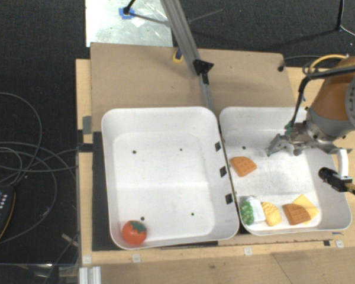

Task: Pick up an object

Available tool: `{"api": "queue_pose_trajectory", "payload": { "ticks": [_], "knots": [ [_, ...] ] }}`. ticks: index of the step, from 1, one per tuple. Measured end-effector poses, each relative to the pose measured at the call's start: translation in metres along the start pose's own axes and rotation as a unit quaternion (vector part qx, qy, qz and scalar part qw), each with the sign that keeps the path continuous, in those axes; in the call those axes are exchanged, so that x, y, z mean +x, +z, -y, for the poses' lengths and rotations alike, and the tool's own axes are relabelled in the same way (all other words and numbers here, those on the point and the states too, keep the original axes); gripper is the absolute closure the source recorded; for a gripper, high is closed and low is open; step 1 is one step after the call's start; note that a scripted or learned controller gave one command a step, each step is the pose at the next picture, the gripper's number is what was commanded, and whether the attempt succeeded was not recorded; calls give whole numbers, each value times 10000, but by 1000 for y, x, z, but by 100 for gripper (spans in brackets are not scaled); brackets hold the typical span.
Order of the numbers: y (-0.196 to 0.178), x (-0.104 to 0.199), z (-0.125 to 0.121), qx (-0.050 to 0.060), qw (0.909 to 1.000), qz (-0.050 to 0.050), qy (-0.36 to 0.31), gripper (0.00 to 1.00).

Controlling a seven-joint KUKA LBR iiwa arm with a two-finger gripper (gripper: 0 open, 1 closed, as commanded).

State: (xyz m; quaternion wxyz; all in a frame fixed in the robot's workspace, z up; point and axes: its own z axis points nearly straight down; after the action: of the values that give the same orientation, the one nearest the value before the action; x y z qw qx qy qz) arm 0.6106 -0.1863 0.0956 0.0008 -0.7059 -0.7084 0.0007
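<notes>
Plainly, the gripper (286, 145) hung over the right bin (343, 218), near its far edge and toward the right wall, with nothing between its fingers (274, 147) — they stood spread, one dark tip reaching left and the other pointing down toward the bin floor, and whether either tip touched the floor could not be told from this slant. The nearest candidate was the orange waffle-like piece (244, 165), lying close to the right bin's left wall about midway along it, apart from the fingers and to their near-left. Along that bin's near edge sat a row of other things: a green-and-white item (249, 209) in the near-left corner, a yellow piece (271, 213) just beside it, a brown square piece (294, 213) and a yellow wedge (306, 204) touching it. A red tomato-like ball (134, 232) lay alone in the left bin (115, 123), in its near-left corner. The risks, as I judged them: the waffle piece looked flat and low, so the fingers could close above it or skid it against the wall; in the near-edge row, crowding could let a finger land on a neighbour; and the ball, being round, might roll out of a pinch.
</notes>
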Motion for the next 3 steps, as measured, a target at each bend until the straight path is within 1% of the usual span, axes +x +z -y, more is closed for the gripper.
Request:
{"api": "queue_pose_trajectory", "payload": {
  "ticks": [1,2,3],
  "knots": [
    [-14,-1,-2,-34,10000,8,-6,100],
    [-67,2,6,-39,10000,8,4,100],
    [-125,10,9,-51,10000,11,-14,100]
  ]
}}
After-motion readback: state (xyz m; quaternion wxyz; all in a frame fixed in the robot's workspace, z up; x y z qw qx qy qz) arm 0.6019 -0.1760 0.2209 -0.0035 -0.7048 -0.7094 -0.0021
